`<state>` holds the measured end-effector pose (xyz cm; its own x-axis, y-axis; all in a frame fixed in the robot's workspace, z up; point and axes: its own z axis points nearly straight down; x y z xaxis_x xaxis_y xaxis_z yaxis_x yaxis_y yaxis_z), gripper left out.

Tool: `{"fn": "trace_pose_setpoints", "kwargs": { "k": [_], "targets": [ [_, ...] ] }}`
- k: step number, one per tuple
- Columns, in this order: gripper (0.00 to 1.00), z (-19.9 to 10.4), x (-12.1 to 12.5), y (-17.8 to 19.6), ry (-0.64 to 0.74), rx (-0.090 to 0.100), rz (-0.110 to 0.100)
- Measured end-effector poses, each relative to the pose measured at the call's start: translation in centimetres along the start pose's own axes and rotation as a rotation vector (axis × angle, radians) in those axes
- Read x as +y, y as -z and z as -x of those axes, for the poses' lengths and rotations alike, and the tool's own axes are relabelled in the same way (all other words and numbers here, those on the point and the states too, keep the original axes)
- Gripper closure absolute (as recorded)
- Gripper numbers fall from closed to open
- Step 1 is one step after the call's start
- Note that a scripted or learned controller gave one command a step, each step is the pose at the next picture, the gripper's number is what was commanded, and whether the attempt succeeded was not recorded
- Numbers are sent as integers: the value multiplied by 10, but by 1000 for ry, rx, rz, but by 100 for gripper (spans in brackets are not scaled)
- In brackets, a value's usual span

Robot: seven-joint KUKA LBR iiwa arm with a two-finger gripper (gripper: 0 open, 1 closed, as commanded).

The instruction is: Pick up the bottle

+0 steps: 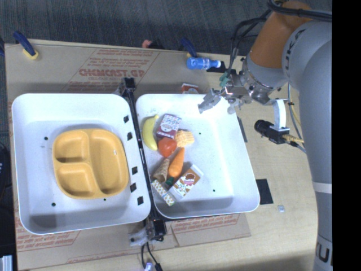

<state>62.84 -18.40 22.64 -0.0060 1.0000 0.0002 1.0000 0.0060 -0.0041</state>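
Observation:
A small blue bottle (201,64) lies on its side on the cardboard just beyond the right bin's (242,174) far edge. My gripper (220,104) hangs over the far right corner of that bin, below and to the right of the bottle and apart from it. Its fingers are spread open with nothing between them.
The right bin holds a banana (149,133), a purple box (168,125), a tomato (167,147), a carrot (176,161), a cone (161,170) and snack packets (185,182) along its left half. A yellow divided plate (90,162) sits in the left bin (22,151). Blue clamps (26,45) grip the cardboard's far edge.

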Motion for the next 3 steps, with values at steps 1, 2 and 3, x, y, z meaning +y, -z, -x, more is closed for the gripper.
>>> {"fn": "trace_pose_setpoints", "kwargs": {
  "k": [1, 2, 3],
  "targets": [
    [0, -70, 28, -8, -519, 1, 0],
    [100, -71, 28, 2, -510, 1, -5],
    [100, -4, -27, -20, -446, 0, -1]
  ]
}}
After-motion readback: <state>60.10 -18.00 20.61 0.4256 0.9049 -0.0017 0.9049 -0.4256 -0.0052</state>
